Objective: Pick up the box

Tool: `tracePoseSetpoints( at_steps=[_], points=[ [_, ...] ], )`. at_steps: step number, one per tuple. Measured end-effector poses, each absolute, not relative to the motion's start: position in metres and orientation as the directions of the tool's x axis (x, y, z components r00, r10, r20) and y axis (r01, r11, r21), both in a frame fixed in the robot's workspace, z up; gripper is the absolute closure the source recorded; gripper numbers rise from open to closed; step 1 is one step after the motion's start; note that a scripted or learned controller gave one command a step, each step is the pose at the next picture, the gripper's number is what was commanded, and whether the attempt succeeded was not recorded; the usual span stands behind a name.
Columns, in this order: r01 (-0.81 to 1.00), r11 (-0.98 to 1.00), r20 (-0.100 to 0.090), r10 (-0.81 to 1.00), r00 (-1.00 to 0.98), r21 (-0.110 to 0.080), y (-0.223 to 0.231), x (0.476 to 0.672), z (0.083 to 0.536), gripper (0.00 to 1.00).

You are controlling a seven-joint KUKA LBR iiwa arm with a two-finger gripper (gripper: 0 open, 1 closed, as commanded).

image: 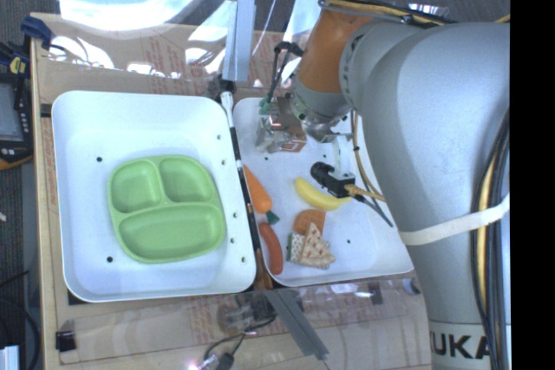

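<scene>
Nearest to us in the right bin point(368, 251) we see a wedge of toy sandwich point(310, 245), tan with a cross-hatched face, and just to its left a red sausage point(271, 247) lying along the bin's left wall. A little farther along that same wall lies an orange carrot point(257, 191) with its green tip pointing toward the sausage, the two nearly touching end to end. To the right of the carrot, and just beyond the sandwich, a yellow banana point(316, 197) lies near the middle of the bin. In the left bin point(74, 143) we find a green divided plate point(166, 208), lying flat, with two small compartments on its far side and one long one on its near side. Farther back, the gripper point(277, 127) sits low in the far left corner of the right bin, close to the wall between the bins, and we cannot tell whether it is open or closed. The box point(293, 145), as far as we can make out, is the small brownish thing right at the gripper's near side, partly hidden by it; we cannot tell whether it is gripped. The grey arm point(434, 126), with its orange band point(325, 48), comes in from the right and covers the bin's right side
</scene>
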State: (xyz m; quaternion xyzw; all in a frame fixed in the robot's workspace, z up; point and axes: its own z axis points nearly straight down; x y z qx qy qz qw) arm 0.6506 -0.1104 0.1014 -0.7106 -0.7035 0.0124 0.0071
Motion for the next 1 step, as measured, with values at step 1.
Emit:
tracePoseSetpoints(
  at_steps=[1],
  points=[
    [1.000, -0.010, -0.007, 1.000, 0.010, -0.027, -0.1100, 0.6507, 0.1015, 0.00]
  ],
)
